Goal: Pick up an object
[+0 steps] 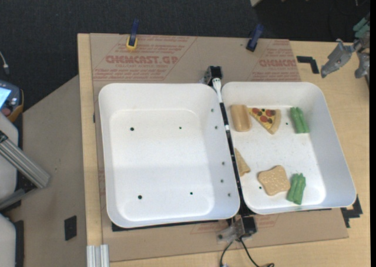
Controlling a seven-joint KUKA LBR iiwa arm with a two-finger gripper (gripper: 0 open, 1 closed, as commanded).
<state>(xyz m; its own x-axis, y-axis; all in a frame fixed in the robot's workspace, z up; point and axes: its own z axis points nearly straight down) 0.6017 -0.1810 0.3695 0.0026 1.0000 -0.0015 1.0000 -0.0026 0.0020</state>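
The right bin [333, 142] holds several toy foods. A tan bread roll [239, 117], a pizza slice [265, 118] and a green vegetable [299, 120] lie along its far side. Near its front lie a toast slice [274, 180] and a second green vegetable [296, 188]. A tan wedge [241, 163] leans against the bin's left wall. My gripper [345, 67] hovers beyond the right bin's far right corner, above the bench and well away from the food. It is open with nothing between its fingers.
The left bin [158, 154] sits beside the right one, and their walls meet along a black divider [226, 137]. Both rest on a cardboard sheet [176, 54] held by a yellow clamp [133, 37] and a blue clamp [255, 37].
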